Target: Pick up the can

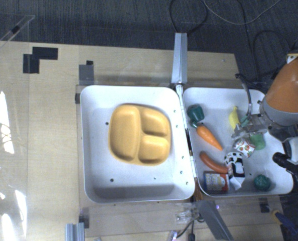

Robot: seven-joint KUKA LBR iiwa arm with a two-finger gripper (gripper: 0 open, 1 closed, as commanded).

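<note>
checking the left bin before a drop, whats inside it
Inside the left bin lies one yellow compartment tray, upside down or moulded, in the middle. What lies beneath the tray is covered, so I cannot tell.

The grey arm [289, 92] is reaching in from the right edge, its orange band showing above the wrist. The gripper [248, 128] is pointing down and leftward, hanging low at the right side of the scene.
</note>
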